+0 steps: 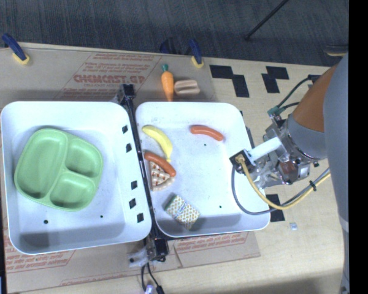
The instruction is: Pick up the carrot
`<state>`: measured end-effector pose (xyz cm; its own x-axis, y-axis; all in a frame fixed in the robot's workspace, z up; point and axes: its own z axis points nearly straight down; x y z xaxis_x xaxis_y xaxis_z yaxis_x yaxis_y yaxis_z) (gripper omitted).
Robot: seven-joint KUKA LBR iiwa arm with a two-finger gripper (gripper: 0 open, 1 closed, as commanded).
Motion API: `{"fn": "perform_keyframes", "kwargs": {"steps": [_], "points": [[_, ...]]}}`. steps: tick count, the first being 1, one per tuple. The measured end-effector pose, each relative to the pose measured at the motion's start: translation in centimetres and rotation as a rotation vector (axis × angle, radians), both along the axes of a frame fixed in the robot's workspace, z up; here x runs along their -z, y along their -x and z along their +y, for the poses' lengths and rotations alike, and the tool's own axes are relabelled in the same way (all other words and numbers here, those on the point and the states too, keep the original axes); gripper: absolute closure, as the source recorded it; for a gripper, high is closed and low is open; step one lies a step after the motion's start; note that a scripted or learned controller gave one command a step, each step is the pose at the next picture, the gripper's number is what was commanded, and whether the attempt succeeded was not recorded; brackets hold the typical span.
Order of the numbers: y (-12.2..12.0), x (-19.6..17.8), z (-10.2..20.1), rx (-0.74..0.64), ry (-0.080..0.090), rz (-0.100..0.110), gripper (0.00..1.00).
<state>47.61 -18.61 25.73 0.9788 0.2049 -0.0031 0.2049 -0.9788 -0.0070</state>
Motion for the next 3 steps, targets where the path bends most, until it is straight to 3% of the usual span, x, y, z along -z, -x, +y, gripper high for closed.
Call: {"fn": "perform_keyframes", "kwargs": {"steps": [1, 2, 3], "points": [[0.0, 16.6, 3.7, -0.022, 0.0, 0.001, 1.0], [0.0, 12.6, -0.6, 0.001, 0.002, 0.0, 1.0], [0.0, 2.7, 2.8, -0.001, 0.002, -0.001, 1.0]]}}
